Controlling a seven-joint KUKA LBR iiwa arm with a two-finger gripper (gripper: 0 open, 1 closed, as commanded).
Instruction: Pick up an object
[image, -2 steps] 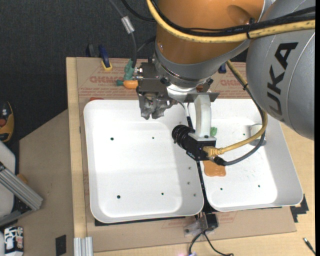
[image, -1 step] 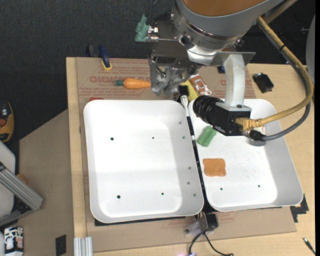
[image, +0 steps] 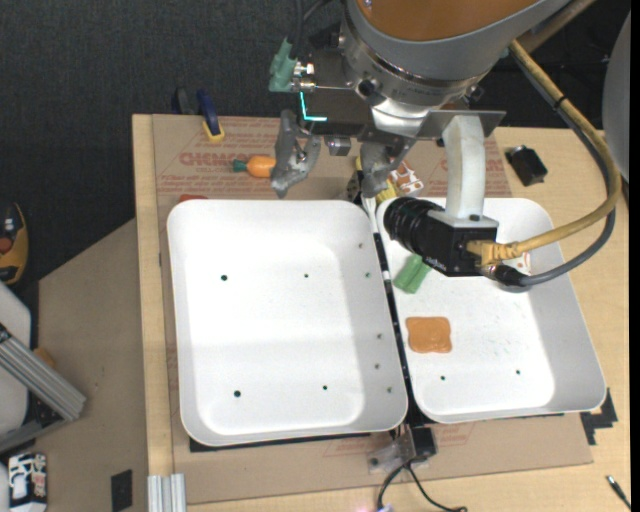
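Two shallow white bins sit before you; the right bin (image: 560, 330) holds an orange flat piece (image: 429, 335) and green block (image: 410, 274). Your end effector (image: 330, 165) hangs open, empty.

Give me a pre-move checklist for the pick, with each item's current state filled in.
1. Gripper raised above the bins' far edge, not down in a bin: ok.
2. Nothing between the fingers: ok, they hang apart with nothing in them.
3. Orange piece lies in the right bin, uncovered: ok.
4. Green block reachable: not ok, it sits against the divider edge, partly under the black camera unit.
5. Yellow cable away from the orange piece: ok.
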